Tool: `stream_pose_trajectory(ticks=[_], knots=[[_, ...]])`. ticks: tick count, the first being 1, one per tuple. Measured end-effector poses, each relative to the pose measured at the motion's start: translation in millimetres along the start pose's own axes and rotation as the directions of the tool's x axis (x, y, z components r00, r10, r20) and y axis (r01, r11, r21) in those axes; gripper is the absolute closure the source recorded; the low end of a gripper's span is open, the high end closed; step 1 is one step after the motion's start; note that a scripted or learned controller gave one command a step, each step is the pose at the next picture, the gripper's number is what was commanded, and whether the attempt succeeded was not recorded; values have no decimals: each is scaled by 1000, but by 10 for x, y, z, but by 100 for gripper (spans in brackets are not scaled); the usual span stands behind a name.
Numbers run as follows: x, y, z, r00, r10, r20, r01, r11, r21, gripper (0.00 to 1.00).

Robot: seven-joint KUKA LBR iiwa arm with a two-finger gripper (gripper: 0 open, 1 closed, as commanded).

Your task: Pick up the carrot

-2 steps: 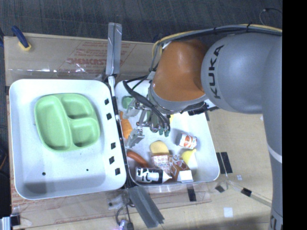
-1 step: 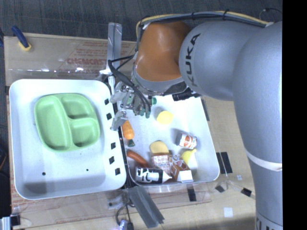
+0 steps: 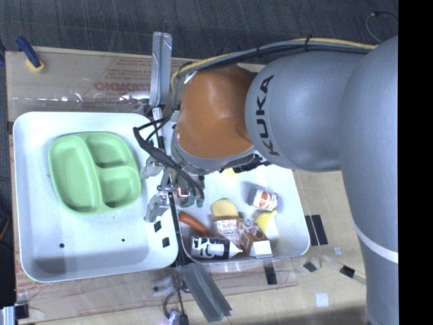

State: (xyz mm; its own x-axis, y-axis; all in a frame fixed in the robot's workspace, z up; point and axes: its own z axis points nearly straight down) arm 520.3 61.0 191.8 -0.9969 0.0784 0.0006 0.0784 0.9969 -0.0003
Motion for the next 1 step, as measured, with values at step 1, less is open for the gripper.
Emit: stream_pose_trajectory(ticks=[1], knots=[[186, 619, 981, 961, 275, -2, -275, 961, 1, 0]])
